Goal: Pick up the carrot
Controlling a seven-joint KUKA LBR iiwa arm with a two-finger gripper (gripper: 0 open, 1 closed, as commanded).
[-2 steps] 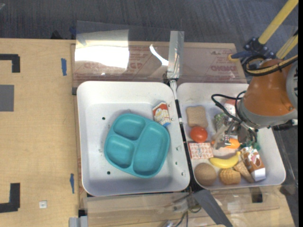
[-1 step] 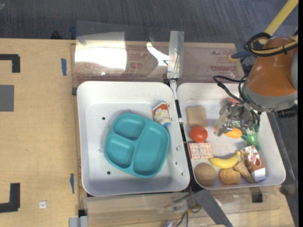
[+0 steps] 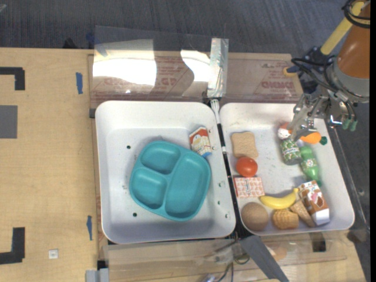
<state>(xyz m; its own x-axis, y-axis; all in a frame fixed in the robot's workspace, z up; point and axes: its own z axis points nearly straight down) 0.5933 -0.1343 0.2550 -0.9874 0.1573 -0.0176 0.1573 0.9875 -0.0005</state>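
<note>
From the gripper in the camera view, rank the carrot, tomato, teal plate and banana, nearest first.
Measured from the gripper:
1. carrot, just below it, right bin.
2. tomato, toward the right bin's left side.
3. banana, lower in the right bin; close to the tomato's distance.
4. teal plate, left bin.

We record a wooden bench top (image 3: 44, 175), pale tan, left of the two white bins (image 3: 111, 157). On it: black angular marks (image 3: 16, 78) well left of the bins, a grey square patch (image 3: 8, 122) at the far left edge, and blue tape strips (image 3: 79, 82) just beside the bins' upper left corner. Behind the bins, a clear sheet (image 3: 153, 69) catching bright glare. Beyond that, dark grey floor (image 3: 176, 7), possibly carpet.
</note>
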